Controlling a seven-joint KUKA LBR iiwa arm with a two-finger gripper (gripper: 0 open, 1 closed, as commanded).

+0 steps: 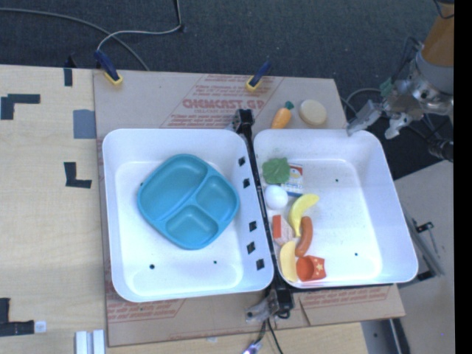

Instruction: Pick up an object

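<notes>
My gripper (377, 120) hangs at the far right, above the back right corner of the right bin (372, 205), with its two fingers spread and nothing between them. Along the right bin's left wall lie several toy foods: a green leafy piece (276, 170), a white egg (276, 196), a yellow banana (302, 210), a red sausage (304, 236), an orange strip (277, 227), a yellow wedge (287, 259) and a red cup-like piece (311, 268). All of them sit well to the left of the gripper.
A blue divided plate (189, 200) lies in the left bin (129, 271). Behind the right bin, on the cardboard, rest a small orange carrot (282, 115) and a tan round piece (313, 112). Yellow clamps (109, 68) hold the cardboard's back edge.
</notes>
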